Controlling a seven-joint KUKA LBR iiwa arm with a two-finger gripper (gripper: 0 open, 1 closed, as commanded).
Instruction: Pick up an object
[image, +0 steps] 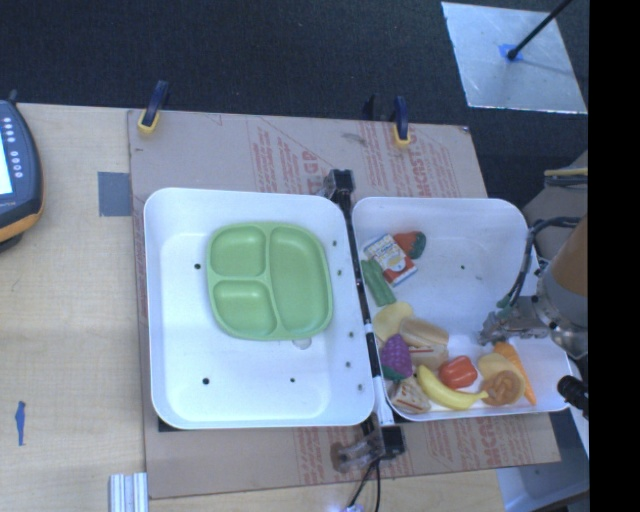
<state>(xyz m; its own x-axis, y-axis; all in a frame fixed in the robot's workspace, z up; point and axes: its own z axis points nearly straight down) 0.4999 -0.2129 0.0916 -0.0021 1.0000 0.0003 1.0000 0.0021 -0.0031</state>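
On the table (70, 330) the left bin (175, 390) holds a green plate (270, 280) with three compartments. The right bin (470, 240) has toy food crowded in its near left part: a small carton (390, 257), purple grapes (396, 355), a yellow banana (447, 392), a red tomato (458, 372) and an orange carrot (517, 368). The gripper (512, 325) is at the right edge of this bin, just above the carrot; I cannot tell if it is open or closed
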